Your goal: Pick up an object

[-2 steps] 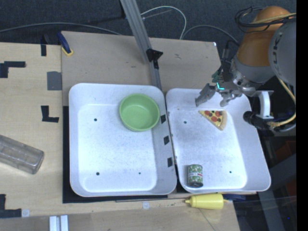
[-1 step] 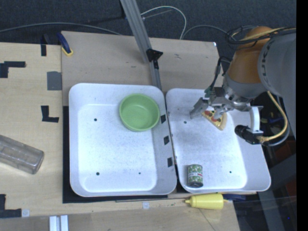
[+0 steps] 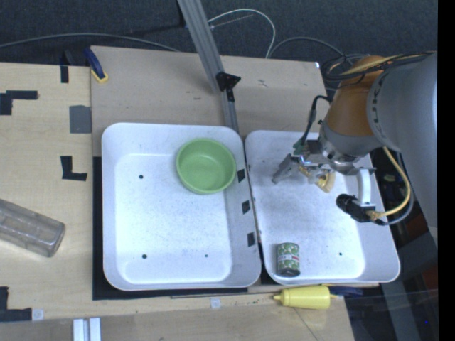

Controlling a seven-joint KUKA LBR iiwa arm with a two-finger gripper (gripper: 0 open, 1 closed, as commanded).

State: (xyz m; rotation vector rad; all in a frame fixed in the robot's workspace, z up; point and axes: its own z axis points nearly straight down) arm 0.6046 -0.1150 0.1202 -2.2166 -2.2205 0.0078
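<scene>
A light green bowl (image 3: 206, 165) sits upright in the left bin (image 3: 128, 212), toward its back right corner. A small green can (image 3: 288, 259) lies near the front edge of the right bin (image 3: 334, 233). A yellow bottle (image 3: 307, 298) lies on the bench just in front of that bin. My gripper (image 3: 286, 170) hangs low over the back left part of the right bin, tilted toward the left. It is well apart from the can and separated from the bowl by the bin walls. I see nothing in it.
A slanted metal pole (image 3: 208, 48) comes down to the back of the gap between the bins. A clear plastic container (image 3: 28, 227) lies on the bench at far left. Cables (image 3: 370, 208) hang off the wrist over the right bin's right side.
</scene>
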